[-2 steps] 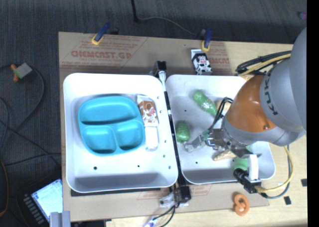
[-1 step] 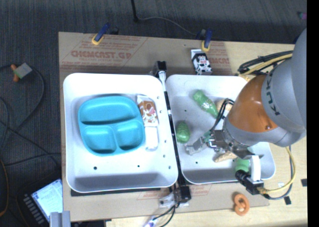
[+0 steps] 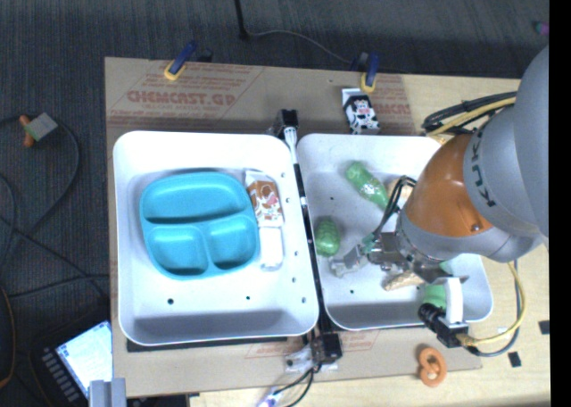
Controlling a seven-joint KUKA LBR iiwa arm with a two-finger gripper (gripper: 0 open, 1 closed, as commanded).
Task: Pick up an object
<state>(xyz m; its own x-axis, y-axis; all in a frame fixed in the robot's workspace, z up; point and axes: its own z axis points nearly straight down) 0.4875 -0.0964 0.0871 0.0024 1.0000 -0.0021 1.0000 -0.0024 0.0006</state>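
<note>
In the right white bin (image 3: 464,311), a small round green object (image 3: 327,236) lies near the left wall. The grey metal gripper (image 3: 353,261) is just beside it, low over the bin floor; I cannot tell if it is spread or closed. A long green object (image 3: 366,180) lies farther up. The left white bin (image 3: 134,307) has a blue plastic tray with compartments (image 3: 196,222).

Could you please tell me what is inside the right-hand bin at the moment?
The right bin holds two green items, one near the top and one by its left wall, with the gripper low between them. The arm covers the bin's right part.
</note>
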